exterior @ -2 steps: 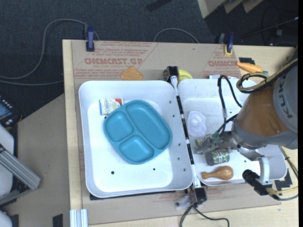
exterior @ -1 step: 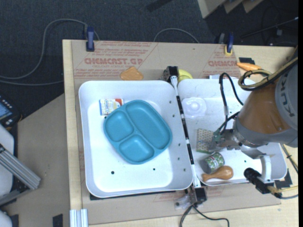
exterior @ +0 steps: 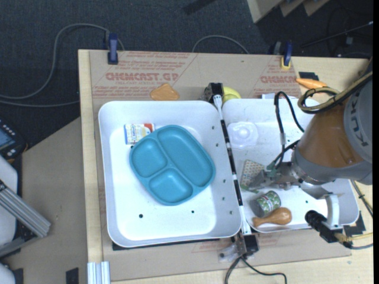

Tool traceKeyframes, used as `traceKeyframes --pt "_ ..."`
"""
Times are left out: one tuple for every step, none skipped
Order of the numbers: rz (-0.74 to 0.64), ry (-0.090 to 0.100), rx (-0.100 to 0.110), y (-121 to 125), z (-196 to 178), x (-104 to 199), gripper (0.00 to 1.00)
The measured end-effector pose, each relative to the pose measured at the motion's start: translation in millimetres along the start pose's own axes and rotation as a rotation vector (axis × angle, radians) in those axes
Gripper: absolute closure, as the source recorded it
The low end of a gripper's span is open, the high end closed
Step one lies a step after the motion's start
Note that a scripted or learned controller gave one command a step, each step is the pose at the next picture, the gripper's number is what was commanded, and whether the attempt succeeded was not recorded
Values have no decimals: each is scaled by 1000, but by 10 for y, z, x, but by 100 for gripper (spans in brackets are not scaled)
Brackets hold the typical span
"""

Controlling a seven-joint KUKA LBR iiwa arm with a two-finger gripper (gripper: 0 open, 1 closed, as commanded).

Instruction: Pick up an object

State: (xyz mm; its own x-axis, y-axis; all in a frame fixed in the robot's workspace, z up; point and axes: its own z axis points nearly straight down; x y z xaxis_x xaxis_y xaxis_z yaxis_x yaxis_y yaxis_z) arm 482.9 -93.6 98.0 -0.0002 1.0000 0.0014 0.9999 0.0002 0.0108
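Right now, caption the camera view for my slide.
Tool low in the right bin near a small can; blue divided plate left.

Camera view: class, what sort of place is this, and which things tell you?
Probably a robotics lab: a robot arm reaches over two white bins on a clamped bench board, with cables trailing across the carpet.

Brown board (exterior: 177,70) under the bins: red print "CHEMCAST GP" behind the left bin (exterior: 118,176), repeated but partly cut off behind the right bin (exterior: 260,108). Smaller red lines beside it illegible. Arm (exterior: 349,135) shows "KU" in partial lettering.
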Motion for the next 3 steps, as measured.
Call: traceKeyframes --pt "2 -5 7 -30 -281 -248 0" --pt "-2 1 16 -51 60 14 0" --pt "0 0 14 -47 142 4 0"
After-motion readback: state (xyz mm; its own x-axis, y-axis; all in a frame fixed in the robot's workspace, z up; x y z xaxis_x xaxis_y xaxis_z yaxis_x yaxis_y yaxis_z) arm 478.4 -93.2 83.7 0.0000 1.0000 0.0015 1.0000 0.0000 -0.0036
